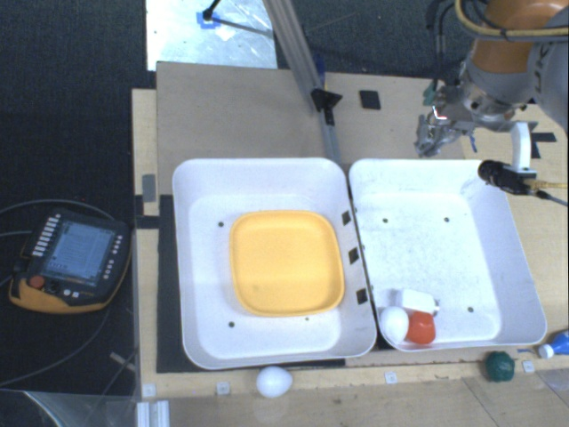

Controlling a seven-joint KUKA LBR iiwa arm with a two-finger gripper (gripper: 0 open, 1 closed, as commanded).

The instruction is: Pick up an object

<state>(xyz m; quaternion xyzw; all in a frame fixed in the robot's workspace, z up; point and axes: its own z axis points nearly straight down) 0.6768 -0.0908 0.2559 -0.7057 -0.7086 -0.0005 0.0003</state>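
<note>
Above the right bin's (498,238) far rim the jaws (434,139) hang, too blurred to tell whether spread or pressed together, well apart from the red ball (421,329) in its near left corner beside a white egg (394,322).

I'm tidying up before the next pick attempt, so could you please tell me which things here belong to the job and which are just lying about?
Part of the job:
gripper, above the right bin's far edge
right bin
red ball, white ball and white block in its near corner
left bin holding the yellow plate

Lying about:
white egg
green ball
handheld controller
</note>
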